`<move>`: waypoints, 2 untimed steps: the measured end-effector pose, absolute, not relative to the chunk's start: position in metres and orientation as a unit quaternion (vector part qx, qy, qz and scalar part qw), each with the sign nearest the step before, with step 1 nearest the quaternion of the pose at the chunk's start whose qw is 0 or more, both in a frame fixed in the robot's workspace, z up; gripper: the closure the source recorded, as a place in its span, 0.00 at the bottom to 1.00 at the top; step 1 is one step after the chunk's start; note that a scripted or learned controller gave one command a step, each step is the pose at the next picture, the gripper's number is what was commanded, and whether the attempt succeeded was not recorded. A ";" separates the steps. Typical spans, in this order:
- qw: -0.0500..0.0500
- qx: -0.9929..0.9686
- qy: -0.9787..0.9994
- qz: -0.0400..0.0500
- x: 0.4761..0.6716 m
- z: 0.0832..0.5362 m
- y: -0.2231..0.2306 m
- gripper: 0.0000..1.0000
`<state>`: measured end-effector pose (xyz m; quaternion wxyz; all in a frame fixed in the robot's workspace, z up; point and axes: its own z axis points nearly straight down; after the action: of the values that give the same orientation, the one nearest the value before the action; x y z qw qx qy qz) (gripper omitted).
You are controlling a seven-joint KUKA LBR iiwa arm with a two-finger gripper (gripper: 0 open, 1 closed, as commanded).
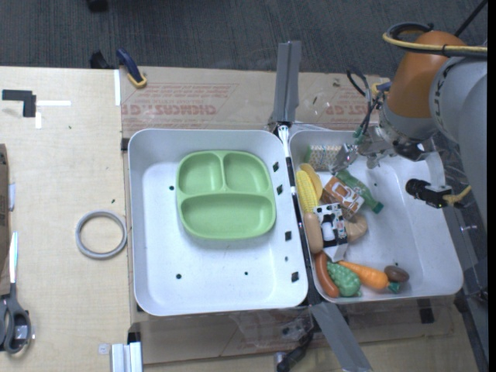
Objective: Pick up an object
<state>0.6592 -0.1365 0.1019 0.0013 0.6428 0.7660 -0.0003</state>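
Arm point(457, 76) cut off at right edge; upper links out of frame. Tool point(364, 147) too small and cluttered to tell finger state. Scissors point(14, 320) cut by left edge, blades only partly seen. Toy pile point(337, 223) in right bin point(422, 242) overlapping: black-and-white item partly covering pieces beneath, identities of several unclear. Packet point(345, 192) print unreadable. Small dark piece point(397, 273) beside the carrot point(364, 273) too small to identify. Lettering on cardboard point(186, 103) blurred. Tabletop point(54, 177) cropped at left and bottom.

Tape roll point(101, 234) and scissors point(14, 320) on bench left of bins; blue clamp point(132, 67) at cardboard's edge.
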 end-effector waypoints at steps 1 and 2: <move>0.000 0.535 0.845 0.000 0.591 0.092 -0.115 0.00; 0.002 0.537 0.844 0.000 0.592 0.101 -0.117 1.00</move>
<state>0.5916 -0.1173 0.1014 0.0015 0.5367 0.8438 0.0002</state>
